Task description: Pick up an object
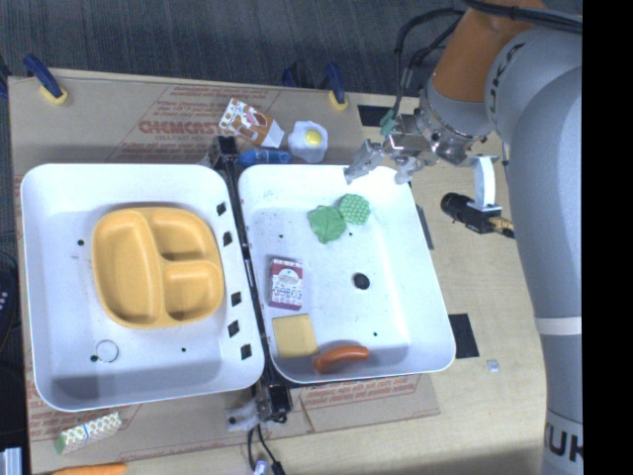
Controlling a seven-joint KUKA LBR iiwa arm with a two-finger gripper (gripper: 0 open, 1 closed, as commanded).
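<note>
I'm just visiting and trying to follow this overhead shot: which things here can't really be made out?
- Pincer, camera view: small and blurred at the right bin's top rim; whether it is open or shut can't be told.
- Red packet: label print too small to read.
- Orange item: cut off by the bottom edge.
- Wrapped item: too small to identify.

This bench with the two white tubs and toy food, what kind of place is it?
Probably a robot test lab, not a kitchen: a robot arm reaches over the right tub, the food looks like plastic toys such as the sausage, and clamps pin down the cardboard.
</note>
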